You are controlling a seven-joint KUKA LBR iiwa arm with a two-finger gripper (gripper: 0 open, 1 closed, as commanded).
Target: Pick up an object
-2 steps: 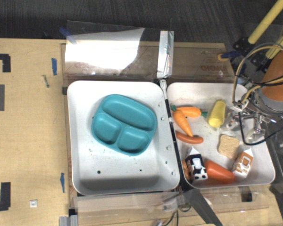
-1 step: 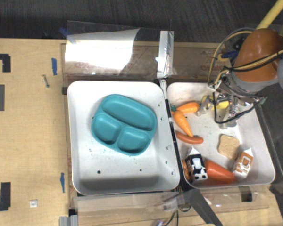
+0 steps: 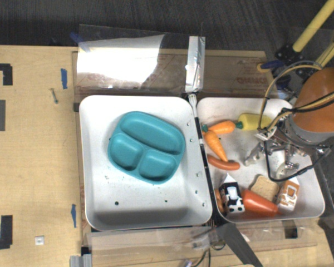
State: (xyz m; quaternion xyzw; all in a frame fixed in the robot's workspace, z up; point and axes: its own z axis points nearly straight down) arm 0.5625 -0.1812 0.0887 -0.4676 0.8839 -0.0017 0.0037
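**A:** Where's your tool right now?

**B:** My tool (image 3: 273, 152) hangs over the right bin (image 3: 317, 204), low among the toys. Whether its metal parts are apart or together, I cannot tell; cables (image 3: 278, 99) and the wrist cover too much of it. I see nothing caught in it.

**A:** What's around it to pick?

**B:** To my tool's left lie two orange carrots (image 3: 216, 137) and a reddish sausage shape (image 3: 222, 162). Up and to its left is a yellow piece (image 3: 250, 121). Below it sits a tan slice (image 3: 264, 187), with a small white-and-orange block (image 3: 288, 196) just beside that. Further down and left are a black-and-white figure (image 3: 231, 198) and a red-orange piece (image 3: 259, 203), touching each other. The left bin (image 3: 100, 204) holds a teal divided tray (image 3: 146, 146), well apart from me.

**A:** What could go wrong?

**B:** I judge the spot right under my tool to be mostly bare white floor, so closing there may catch nothing. The rounded carrots could roll away if nudged off-centre. Down by the bin's lower wall the things crowd together, so I might pinch two, or jam against the wall. The loose cables could also snag as I descend.
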